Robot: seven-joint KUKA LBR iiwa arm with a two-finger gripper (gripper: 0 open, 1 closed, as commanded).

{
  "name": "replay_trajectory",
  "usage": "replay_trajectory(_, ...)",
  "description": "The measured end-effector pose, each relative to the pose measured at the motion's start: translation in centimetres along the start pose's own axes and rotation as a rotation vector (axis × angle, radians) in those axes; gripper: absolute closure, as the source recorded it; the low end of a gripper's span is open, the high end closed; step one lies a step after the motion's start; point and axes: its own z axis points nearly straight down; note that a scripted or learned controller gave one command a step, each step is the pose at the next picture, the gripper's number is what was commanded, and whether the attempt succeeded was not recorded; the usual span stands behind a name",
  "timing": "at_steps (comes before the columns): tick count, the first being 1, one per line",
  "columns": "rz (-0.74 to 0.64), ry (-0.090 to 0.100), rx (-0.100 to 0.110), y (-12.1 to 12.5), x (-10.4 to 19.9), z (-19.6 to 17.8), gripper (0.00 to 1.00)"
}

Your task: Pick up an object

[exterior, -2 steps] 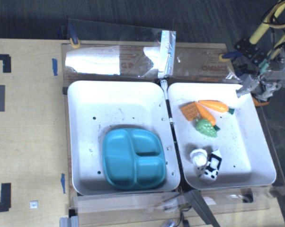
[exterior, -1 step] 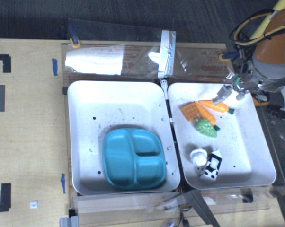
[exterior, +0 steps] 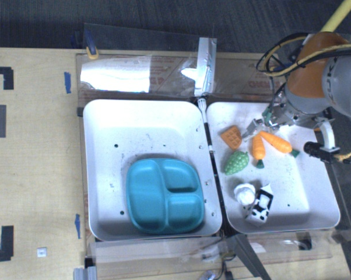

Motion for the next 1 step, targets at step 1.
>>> replay_trajectory(1,0.093,-0.002,-0.005,0.76,-2.09,-13.64,0.00)
